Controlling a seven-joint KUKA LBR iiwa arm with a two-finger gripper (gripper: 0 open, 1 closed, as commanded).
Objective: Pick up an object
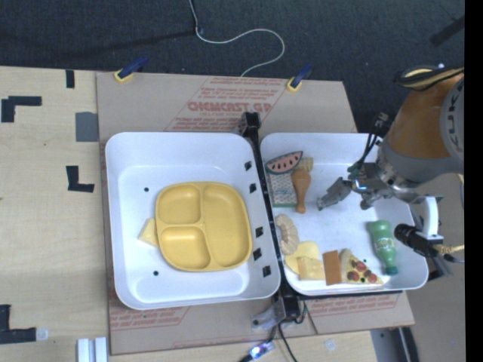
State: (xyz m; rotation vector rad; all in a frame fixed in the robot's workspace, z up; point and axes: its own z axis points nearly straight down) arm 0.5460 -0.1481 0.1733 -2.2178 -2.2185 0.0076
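From my feed, the arm comes in from the right and its hand hangs over the right bin, with one grey finger pointing left toward the middle of that bin; I cannot tell whether the fingers are apart or together, and I see nothing between them. Just left of the hand lie a toy drumstick and a watermelon slice, with a small green-and-red packet below the slice. Near the bin's front wall I see a twisted pastry, some pale yellow cheese pieces, a brown slab and a pizza slice. A green bottle lies at the right side, below the wrist. The left bin holds a yellow divided plate with a yellow wedge tucked against its left edge. Both bins sit on cardboard on the tabletop.
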